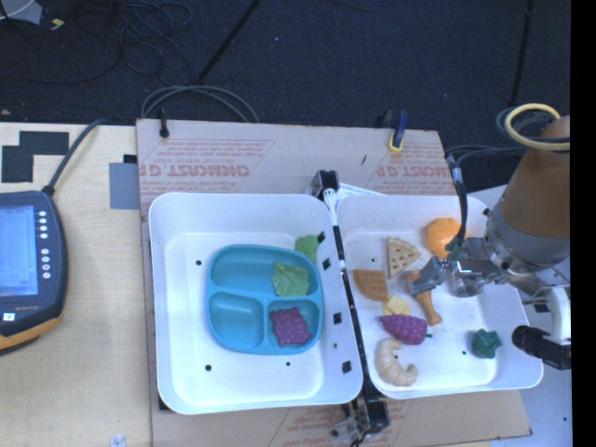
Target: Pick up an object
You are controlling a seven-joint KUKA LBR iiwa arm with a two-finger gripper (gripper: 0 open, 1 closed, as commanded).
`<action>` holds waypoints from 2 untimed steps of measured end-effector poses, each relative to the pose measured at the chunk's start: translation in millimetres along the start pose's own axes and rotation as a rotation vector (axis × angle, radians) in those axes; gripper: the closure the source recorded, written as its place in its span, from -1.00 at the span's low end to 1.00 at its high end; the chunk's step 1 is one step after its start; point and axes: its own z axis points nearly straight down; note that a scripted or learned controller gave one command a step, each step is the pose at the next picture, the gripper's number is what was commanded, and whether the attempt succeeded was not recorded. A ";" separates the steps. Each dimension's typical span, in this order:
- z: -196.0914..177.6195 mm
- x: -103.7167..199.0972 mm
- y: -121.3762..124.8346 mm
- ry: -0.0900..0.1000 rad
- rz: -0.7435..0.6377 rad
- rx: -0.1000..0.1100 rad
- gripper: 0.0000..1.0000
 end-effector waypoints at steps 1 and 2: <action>-9.7 -0.8 -0.1 0.001 0.001 0.002 1.00; -19.1 -1.8 -0.1 0.002 0.004 0.004 1.00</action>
